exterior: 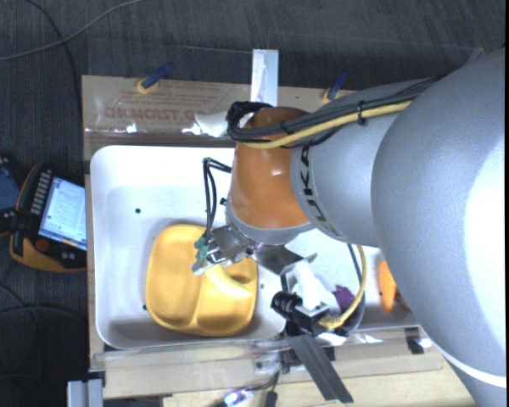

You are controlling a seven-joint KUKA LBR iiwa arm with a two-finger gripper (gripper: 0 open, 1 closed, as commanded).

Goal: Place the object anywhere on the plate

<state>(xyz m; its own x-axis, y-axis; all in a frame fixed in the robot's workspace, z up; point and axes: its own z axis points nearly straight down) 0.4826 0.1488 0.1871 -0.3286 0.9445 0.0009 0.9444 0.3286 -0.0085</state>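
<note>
Left white bin (119, 185) holds a yellow plate (195, 291), squarish with two compartments, sitting toward the bin's 5 o'clock corner, its right edge partly under the arm. Rest of that bin floor is bare white, a couple of small dark specks at 10 o'clock and 7 o'clock of the plate.

Arm (390, 193) comes in from 3 o'clock, orange band (267, 176) over the divide between the bins, black and yellow cables looped across it. Gripper (210, 257) hangs over the plate's upper right part, near its 1 o'clock edge; a small greenish bit shows at the tip. Jaw opening: cannot tell, too small and crowded by the wrist.

Right bin (369, 303) is mostly covered by the arm; a purple object (343, 296) and an orange object (387, 285) lie in it, at 3 o'clock of the plate, both off the plate.

Handheld pendant (53, 219) lies on the floor at 9 o'clock of the left bin.
</note>
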